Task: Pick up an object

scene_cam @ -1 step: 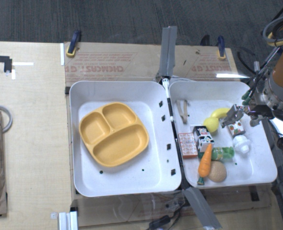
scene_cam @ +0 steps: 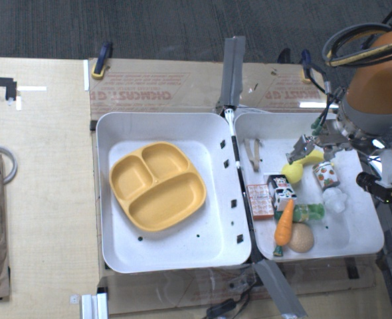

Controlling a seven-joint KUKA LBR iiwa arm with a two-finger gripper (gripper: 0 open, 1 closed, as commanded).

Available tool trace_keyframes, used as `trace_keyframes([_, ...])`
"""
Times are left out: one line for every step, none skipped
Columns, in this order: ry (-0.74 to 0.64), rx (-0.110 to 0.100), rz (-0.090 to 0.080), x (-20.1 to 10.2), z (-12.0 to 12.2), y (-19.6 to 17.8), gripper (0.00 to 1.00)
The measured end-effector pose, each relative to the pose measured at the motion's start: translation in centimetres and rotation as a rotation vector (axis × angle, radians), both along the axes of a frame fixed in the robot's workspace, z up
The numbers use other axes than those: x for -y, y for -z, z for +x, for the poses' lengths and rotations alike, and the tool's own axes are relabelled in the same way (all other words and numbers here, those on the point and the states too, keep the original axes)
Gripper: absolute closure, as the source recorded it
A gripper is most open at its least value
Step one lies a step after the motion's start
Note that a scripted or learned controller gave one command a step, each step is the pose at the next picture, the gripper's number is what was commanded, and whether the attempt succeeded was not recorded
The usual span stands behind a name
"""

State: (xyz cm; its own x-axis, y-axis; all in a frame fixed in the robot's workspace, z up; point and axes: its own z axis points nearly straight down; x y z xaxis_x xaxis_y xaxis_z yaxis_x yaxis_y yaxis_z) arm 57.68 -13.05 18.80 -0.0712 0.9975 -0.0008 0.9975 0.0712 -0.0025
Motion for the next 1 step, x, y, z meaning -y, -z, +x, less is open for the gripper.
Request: trace_keyframes([-0.021,0.002,0.0,1.91,-0.55,9.65,0.0])
